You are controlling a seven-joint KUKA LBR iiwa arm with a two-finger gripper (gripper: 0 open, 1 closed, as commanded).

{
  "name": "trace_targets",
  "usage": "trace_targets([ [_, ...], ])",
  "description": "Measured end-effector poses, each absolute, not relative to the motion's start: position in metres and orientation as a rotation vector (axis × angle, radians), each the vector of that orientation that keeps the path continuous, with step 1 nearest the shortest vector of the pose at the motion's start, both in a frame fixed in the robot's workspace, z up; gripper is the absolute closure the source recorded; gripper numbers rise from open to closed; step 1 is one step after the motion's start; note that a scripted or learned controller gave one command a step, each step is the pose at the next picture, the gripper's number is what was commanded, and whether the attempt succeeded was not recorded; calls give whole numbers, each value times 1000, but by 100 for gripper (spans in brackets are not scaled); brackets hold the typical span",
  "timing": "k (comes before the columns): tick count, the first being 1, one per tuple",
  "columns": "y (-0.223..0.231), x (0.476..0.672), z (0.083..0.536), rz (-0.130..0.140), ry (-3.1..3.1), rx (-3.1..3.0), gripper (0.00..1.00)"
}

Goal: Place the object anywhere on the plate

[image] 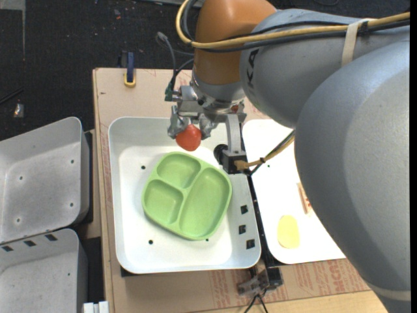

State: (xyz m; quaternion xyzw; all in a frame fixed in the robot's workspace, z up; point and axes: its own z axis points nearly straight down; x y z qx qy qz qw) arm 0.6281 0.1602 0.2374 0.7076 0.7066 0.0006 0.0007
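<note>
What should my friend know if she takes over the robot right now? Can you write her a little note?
Gripper: shut on the red object, which sits between its fingers, above the far part of the left bin.
Green plate: lies in the middle of the left bin, three compartments, nothing on it. It is just in front of the gripper in the camera view.
Yellow object: lies in the right bin, not part of this move.
Done: the red object is picked up.
Left: carry it over the plate, lower it, let go anywhere on the plate.
</note>
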Motion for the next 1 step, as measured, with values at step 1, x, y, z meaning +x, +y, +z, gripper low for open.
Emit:
trace_targets([
  [1,160,627,237,0,2220,2222,0],
])
